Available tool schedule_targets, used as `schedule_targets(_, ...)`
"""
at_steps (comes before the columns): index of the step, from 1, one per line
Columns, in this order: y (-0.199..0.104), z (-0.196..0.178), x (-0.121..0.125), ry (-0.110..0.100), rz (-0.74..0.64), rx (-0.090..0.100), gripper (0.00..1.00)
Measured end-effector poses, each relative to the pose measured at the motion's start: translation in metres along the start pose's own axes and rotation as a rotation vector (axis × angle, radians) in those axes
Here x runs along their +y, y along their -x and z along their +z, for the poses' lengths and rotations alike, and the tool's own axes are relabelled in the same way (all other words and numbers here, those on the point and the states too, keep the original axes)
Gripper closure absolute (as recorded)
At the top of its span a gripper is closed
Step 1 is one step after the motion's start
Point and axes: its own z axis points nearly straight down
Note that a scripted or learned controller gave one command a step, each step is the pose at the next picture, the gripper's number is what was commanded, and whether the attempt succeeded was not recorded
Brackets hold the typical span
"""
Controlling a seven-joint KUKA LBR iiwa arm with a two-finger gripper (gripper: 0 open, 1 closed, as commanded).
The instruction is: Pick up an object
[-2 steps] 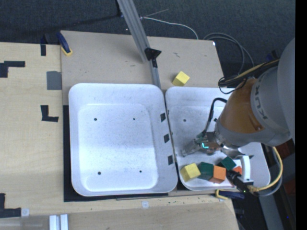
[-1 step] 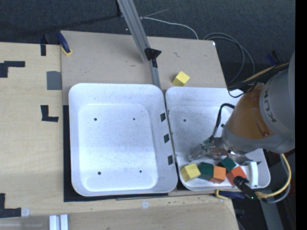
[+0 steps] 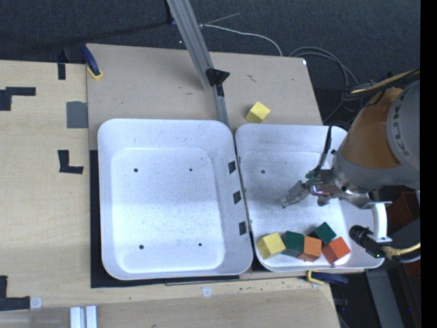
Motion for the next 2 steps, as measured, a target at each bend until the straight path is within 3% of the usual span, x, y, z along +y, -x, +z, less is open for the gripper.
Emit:
schedule_targets(1,-0.0024,0.0589,-0.0218,-0.012,0.001,0.004,0.0)
schedule_targets(2,-0.0024,0.0561,-0.02,-0.007,0.0,0.003,0.0)
